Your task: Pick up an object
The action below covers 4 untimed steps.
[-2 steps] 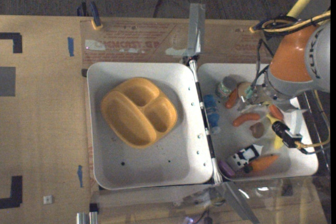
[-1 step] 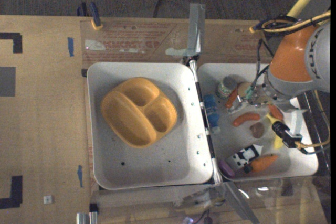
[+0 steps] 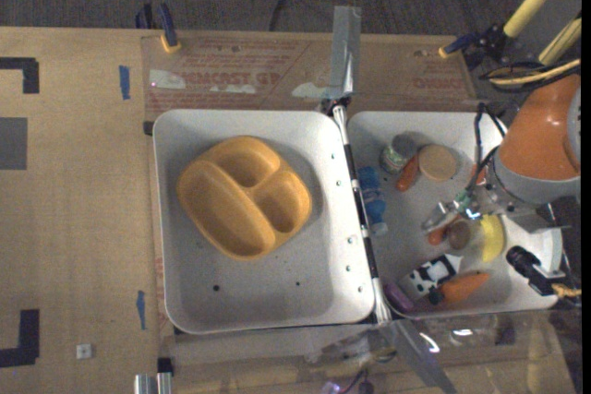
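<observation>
wood bench w/ two white bins, left bin & right bin, side by side.

The divided yellow plate looks like smooth, softly glossy plastic. Both white bins look smooth and plastic too. The tabletop is matt, pale brown wood or board.

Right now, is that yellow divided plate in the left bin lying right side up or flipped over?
Right side up. The yellow divided plate lies flat in the left bin, its three hollow compartments facing up toward the camera, with nothing in them.
</observation>
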Each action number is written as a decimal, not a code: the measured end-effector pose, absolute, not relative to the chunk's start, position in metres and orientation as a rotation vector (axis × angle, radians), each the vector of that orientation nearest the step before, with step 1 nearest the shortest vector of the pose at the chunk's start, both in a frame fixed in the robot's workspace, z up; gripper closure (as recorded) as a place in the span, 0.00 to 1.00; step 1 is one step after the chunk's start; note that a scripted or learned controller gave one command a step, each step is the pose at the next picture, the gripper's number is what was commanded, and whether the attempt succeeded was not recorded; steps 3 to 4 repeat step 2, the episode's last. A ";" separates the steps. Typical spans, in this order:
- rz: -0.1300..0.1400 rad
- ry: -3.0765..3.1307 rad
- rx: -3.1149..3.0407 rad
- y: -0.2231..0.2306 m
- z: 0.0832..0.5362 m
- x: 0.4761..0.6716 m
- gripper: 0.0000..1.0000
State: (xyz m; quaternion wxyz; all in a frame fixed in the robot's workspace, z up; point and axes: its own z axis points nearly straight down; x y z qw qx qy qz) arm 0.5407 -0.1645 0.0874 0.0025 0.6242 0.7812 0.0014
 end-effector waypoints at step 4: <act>0.002 2.412 2.009 -0.113 0.234 0.587 1.00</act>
